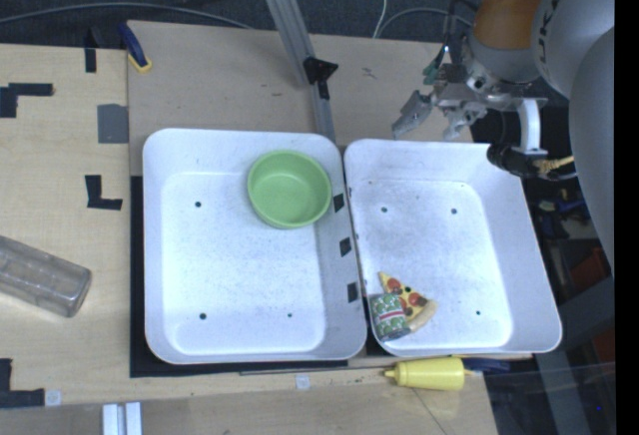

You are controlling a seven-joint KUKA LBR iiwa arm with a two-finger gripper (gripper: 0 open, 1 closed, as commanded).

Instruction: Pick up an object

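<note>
Nearby, green bowl [290, 188], pizza toy [401, 304] (perhaps), yellow bottle [431, 373]; gripper [431, 117] unobstructed.

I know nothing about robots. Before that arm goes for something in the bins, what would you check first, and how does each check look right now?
1. Something to pick: ok. A green bowl sits in the left bin; a pizza toy lies in the right bin.
2. Gripper free of load: ok, its fingers are spread with nothing between them.
3. Gripper above a target: not ok, it hangs over the right bin's far rim, away from both things.
4. Room around the pizza toy: not ok, it lies against the bin's left wall.
5. Room around the bowl: ok, bare floor on most sides.
</note>
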